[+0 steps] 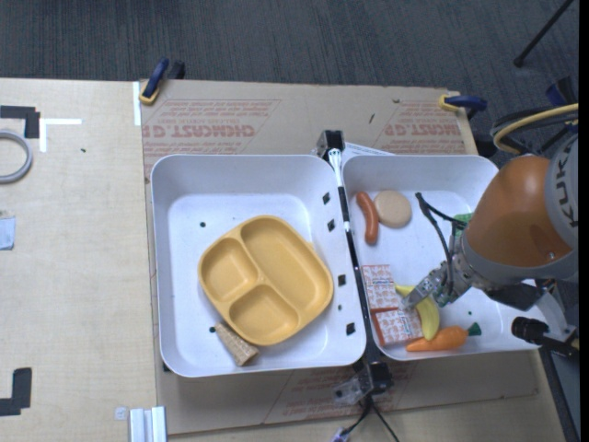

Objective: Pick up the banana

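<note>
The end effector [433, 291] sits low in the right shallow white plastic bin [479, 178], right at the upper end of the small curved yellow banana [428, 316]; whether it is spread or pinching the banana cannot be told, as its tip is blurred and partly hidden under the grey arm's orange band [515, 212]. The arm enters from three o'clock. At five o'clock of the banana, touching it, lies an orange carrot [440, 341]. At nine o'clock lie red-and-white printed packets [382, 302]. Toward eleven o'clock lie a red sausage [369, 215] and a round tan bun [394, 208]. The left bin [175, 247] holds a yellow three-compartment plate [265, 279].
</note>
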